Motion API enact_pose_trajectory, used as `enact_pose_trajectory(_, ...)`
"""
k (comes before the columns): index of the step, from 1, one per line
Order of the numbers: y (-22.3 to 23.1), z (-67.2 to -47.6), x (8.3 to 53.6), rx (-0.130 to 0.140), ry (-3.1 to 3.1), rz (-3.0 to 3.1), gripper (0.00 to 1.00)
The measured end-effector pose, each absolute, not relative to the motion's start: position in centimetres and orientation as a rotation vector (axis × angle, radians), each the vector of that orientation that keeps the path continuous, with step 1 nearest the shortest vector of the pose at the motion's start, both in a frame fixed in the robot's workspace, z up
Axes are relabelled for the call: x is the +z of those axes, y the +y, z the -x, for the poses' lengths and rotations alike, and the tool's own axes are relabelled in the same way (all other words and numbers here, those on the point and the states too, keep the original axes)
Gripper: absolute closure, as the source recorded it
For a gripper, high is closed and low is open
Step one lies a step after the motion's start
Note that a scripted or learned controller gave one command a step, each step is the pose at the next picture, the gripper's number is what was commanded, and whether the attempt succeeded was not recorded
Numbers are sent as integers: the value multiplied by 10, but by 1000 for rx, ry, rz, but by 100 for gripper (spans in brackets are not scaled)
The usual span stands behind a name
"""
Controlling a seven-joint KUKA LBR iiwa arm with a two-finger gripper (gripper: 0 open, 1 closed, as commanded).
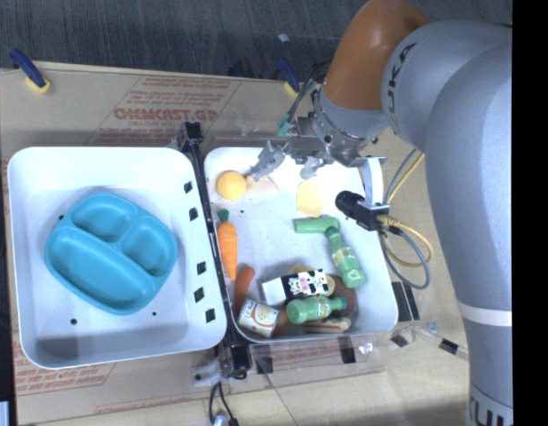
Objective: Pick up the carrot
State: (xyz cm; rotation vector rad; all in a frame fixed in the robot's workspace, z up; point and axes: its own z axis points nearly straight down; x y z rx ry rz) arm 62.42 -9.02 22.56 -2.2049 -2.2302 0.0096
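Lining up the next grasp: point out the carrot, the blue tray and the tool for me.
carrot [227, 248]: camera view, middle of its orange body, by the right bin's left wall.
blue tray [78, 278]: camera view, on its outer rim, lower left.
tool [272, 160]: camera view, between its fingertips, above the right bin's far end.

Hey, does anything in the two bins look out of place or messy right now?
Nothing looks spilled or broken. The right bin is crowded: toys lie jumbled at its near end, and the carrot lies along its left wall. The blue tray sits askew in the left bin.
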Motion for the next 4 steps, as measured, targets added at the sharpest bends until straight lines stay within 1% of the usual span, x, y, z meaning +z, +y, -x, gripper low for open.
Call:
enact_pose_trajectory(1,-89,-629,88,15,-2291,2138,0)
enact_pose_trajectory(2,-100,-655,91,15,-1770,2585,0)
enact_pose_trajectory(3,-98,-656,101,19,-1777,2574,100)
enact_pose_trajectory(4,-34,-602,195,8,-1570,2717,100)
